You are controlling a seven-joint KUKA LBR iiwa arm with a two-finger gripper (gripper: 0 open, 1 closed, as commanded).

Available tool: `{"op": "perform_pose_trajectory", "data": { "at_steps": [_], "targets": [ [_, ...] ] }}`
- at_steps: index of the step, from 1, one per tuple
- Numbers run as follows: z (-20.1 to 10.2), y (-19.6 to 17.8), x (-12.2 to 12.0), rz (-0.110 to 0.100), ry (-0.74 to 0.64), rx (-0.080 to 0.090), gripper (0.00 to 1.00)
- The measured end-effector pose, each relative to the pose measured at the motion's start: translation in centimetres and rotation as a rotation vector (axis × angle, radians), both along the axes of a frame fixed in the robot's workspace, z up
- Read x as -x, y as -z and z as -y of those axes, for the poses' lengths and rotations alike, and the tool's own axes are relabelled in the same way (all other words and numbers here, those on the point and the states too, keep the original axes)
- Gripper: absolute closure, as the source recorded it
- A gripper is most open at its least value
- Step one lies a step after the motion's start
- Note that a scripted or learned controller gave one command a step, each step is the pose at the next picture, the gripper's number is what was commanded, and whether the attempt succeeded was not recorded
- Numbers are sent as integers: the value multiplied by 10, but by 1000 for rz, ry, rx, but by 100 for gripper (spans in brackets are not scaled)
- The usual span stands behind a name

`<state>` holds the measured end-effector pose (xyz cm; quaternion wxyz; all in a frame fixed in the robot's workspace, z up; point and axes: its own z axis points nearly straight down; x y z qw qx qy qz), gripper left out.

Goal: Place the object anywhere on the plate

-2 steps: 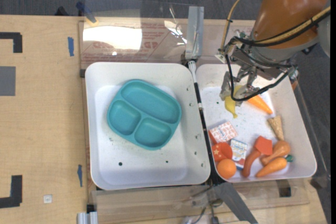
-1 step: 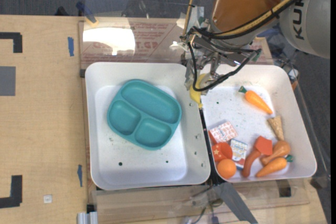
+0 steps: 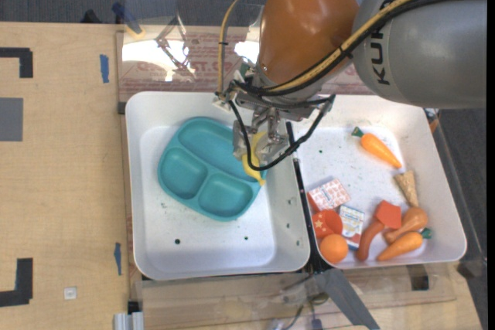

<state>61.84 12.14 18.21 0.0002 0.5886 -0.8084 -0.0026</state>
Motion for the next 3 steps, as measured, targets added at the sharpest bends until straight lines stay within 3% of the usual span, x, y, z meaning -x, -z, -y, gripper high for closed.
{"op": "perform_pose_trajectory", "data": {
  "at_steps": [1,2,3],
  "targets": [
    [1,-2,-1,3,2,0,0],
    [-30,-149,91,16,54,-3,0],
    [-2,-136,72,9,-58,-1,0]
  ]
}}
